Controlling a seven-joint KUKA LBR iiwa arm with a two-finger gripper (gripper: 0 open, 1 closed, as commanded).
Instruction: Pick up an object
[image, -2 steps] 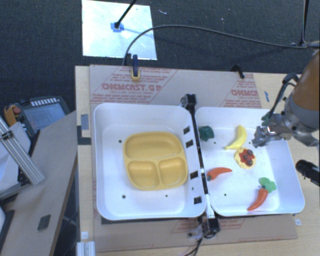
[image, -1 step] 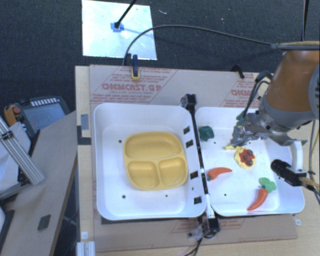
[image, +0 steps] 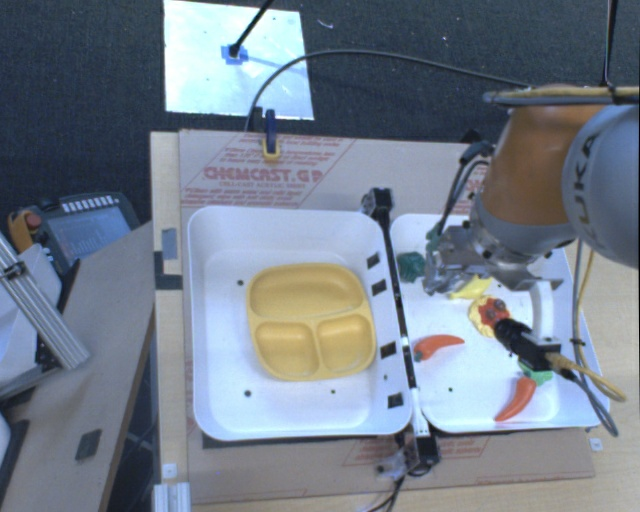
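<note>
Two peppers (image: 438, 346) near front rim — hand (image: 437, 275) by divider (image: 392, 300) | tray (image: 306, 320) left bin

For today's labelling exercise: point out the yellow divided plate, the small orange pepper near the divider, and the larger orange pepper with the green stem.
yellow divided plate (image: 305, 290), camera view, top compartment.
small orange pepper (image: 438, 346), camera view, mid-body.
larger orange pepper (image: 517, 398), camera view, orange body below stem.

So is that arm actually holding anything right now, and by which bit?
It cannot be told: the gripper hangs low over the right bin near a green piece, but its tips are hidden.
</note>
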